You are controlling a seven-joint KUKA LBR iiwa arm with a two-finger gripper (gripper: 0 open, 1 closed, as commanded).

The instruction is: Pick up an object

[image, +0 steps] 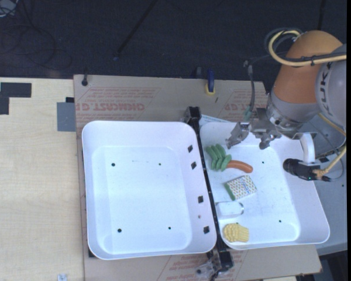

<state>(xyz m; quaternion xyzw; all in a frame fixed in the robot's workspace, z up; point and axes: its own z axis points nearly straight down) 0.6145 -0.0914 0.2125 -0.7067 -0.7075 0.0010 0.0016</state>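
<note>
I see even overhead light; white bins (140, 239) glare mildly, background is dim, and fine detail is perhaps slightly soft.

The grey KUKA arm (330, 92) entered from the right side of the camera view, near the top. A broad orange band (307, 63) wrapped the arm just above the wrist, and a yellowish cable (279, 43) looped beside it. Below the band, the grey wrist angled down and to the left. The gripper (250, 138) sat at its end, with two dark fingers (235, 136) spread apart, one pointing lower left and the other lower right. Nothing was visible between them. A black cable connector (298, 168) hung below the wrist.
</note>
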